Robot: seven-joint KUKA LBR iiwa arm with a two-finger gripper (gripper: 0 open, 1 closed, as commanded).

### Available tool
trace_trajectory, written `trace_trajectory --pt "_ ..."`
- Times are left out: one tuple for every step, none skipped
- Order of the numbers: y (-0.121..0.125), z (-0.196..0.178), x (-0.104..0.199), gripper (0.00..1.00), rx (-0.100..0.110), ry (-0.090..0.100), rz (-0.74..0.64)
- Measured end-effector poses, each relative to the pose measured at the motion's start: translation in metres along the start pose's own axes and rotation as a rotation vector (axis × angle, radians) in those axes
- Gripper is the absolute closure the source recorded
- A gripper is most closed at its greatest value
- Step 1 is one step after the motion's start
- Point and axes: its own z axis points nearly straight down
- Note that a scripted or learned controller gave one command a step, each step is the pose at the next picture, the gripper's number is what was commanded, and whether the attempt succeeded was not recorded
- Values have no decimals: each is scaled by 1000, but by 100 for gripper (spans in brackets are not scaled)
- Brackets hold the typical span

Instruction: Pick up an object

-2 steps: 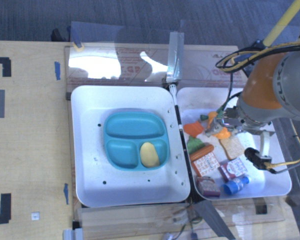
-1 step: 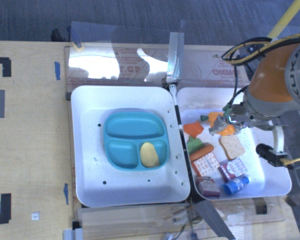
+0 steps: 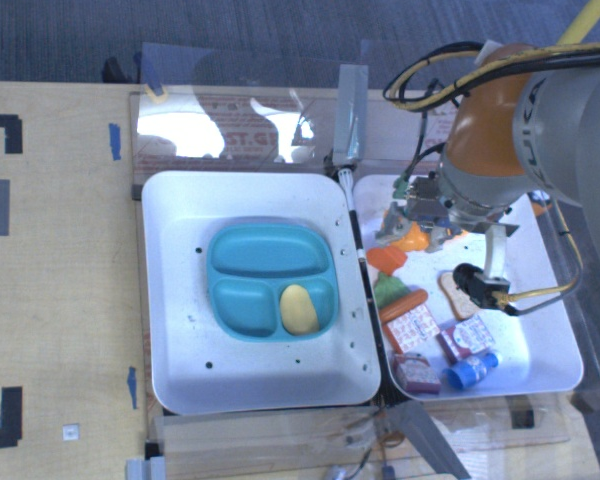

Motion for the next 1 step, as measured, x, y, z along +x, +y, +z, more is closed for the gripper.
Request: trace_trajectory --pt "1 -40 19 100 0 -2 94"
